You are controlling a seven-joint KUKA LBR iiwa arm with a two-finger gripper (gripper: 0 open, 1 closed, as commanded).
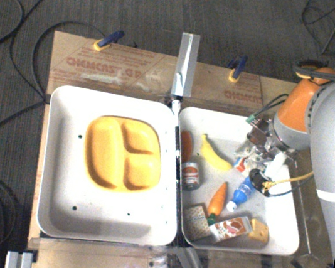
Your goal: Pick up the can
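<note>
The can (191, 176) is small, with a red and white label, and lies near the left wall of the right bin (282, 245), just below a reddish sausage-like item (186, 145). My gripper (254, 156) hangs over the upper right part of that bin, well to the right of the can and apart from it. Its tips sit above a small blue bottle (242, 195), and clutter there hides how they stand. I see nothing held.
A banana (214, 154), a carrot (218, 198), a grater-like item (197, 221), a red and white carton (230, 228) and a bread-like piece (259, 230) share the right bin. The left bin (53, 206) holds a yellow divided tray (124, 153). A metal post (185, 66) stands between the bins at the back.
</note>
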